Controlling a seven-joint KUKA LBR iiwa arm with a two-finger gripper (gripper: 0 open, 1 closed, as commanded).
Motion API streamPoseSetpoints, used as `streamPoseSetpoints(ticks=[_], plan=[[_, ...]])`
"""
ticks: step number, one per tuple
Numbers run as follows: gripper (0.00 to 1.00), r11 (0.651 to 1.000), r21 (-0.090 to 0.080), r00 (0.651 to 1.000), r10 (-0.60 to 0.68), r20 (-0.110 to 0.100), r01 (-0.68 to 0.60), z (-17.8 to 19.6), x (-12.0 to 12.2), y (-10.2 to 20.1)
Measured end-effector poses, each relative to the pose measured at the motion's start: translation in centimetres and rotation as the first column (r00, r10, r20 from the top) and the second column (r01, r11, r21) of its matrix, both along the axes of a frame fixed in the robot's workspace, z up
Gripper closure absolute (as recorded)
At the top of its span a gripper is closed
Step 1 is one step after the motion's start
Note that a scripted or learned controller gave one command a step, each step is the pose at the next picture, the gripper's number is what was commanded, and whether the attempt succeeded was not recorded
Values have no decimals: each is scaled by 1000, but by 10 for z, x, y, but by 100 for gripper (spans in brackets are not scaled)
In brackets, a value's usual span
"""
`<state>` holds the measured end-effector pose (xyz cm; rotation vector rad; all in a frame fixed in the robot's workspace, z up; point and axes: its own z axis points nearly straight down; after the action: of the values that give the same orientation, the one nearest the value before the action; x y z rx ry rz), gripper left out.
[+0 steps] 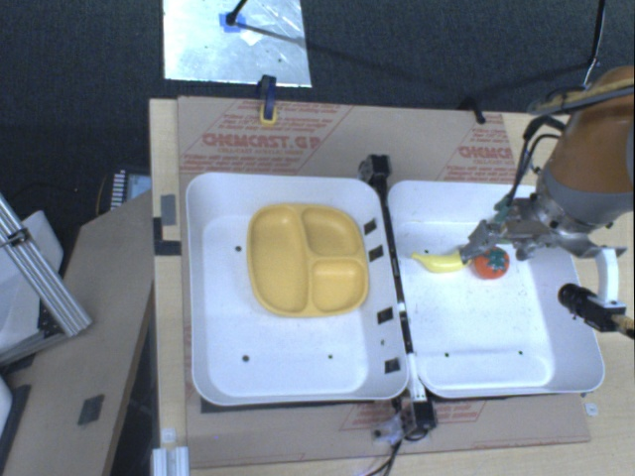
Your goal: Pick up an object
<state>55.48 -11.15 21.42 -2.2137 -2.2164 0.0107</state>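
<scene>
Fingers (484, 249) | state: cannot tell, apart or together | tomato (490, 263) directly beneath, banana (440, 262) just beside | risk: round tomato rolls aside, or banana is nudged

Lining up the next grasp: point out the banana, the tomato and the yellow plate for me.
banana (438, 262), camera view, middle of its body.
tomato (490, 264), camera view, its red top.
yellow plate (279, 256), camera view, the large left compartment.

Position: fixed above the bench (327, 127), off the arm.
Facing: downward at a slant.
Coverage: left bin (213, 296) and right bin (496, 365) whole, side by side.
Range: moderately far, bench edges and floor visible.
</scene>
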Motion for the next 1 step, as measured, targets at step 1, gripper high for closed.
streamPoseSetpoints(ticks=[1], plan=[[0, 1000, -2, 1000, 2, 13, -2, 6, 3, 0]])
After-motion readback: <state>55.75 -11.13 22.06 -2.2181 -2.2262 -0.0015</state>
